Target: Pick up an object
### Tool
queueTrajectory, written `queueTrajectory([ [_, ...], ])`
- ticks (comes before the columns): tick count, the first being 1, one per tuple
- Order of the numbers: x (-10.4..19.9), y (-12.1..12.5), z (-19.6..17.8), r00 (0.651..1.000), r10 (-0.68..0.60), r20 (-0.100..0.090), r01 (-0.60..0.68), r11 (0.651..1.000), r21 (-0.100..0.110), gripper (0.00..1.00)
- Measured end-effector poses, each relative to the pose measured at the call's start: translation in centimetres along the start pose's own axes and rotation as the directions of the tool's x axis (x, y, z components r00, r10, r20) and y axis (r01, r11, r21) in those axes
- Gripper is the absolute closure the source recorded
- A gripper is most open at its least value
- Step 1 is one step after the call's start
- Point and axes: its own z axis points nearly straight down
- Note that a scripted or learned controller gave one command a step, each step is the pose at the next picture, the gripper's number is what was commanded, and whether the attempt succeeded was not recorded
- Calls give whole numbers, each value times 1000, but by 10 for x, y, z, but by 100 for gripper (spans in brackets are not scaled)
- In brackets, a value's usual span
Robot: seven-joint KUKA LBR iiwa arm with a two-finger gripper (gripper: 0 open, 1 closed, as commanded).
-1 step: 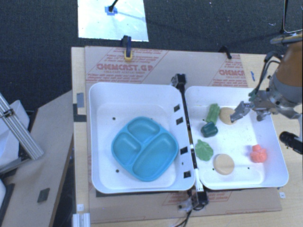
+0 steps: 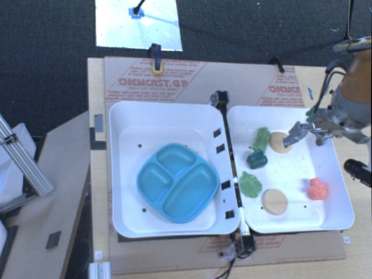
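The hand (image 2: 297,133) covers part of a tan disc (image 2: 279,142); its fingers look blurred, and the arm (image 2: 354,92) runs off the right edge.

Left bin (image 2: 125,156) – white, shallow, with a blue divided plate (image 2: 177,182) lying flat inside. Under the left bin, a brown sheet (image 2: 154,81) printed in red letters. Behind the left bin, a yellow clamp (image 2: 157,63) – farther back, a pale square panel (image 2: 136,25) on dark carpet (image 2: 46,51). Left of the bin, a slanted aluminium rail (image 2: 23,161).
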Motion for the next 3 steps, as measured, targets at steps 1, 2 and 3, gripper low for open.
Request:
queueTrajectory([
  [1,-1,-6,43,1000,1,0,-1,1000,2,0],
  [2,10,-4,93,1000,1,-1,-1,1000,3,0],
  [3,12,-15,144,1000,2,-1,-2,1000,4,0],
])
